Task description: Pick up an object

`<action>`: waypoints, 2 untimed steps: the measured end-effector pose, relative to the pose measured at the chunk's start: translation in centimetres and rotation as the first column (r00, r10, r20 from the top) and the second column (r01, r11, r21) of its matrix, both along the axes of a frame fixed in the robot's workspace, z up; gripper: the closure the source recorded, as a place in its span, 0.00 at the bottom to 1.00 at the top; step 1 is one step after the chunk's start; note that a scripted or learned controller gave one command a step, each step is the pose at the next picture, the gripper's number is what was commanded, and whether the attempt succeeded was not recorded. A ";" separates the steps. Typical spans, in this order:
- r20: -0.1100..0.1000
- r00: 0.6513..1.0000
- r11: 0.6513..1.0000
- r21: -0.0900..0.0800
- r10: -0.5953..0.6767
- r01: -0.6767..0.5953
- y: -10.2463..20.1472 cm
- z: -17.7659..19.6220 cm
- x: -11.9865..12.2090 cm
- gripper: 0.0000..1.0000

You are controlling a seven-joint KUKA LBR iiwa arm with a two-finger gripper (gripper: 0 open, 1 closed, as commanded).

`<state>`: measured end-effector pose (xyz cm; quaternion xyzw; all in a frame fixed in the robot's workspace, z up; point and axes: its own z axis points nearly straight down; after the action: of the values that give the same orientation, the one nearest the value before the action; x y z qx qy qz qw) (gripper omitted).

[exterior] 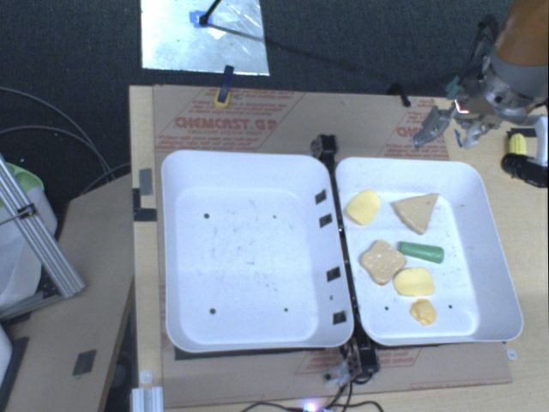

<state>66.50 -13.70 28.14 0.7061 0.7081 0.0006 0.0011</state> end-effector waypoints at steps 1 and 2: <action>0.020 1.000 1.000 -0.002 0.007 -0.007 4.4 21.0 0.4 0.00; 0.005 1.000 1.000 0.004 0.012 -0.012 16.4 25.8 -5.0 0.00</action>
<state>61.53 2.73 53.95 0.7018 0.7124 0.0039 0.0014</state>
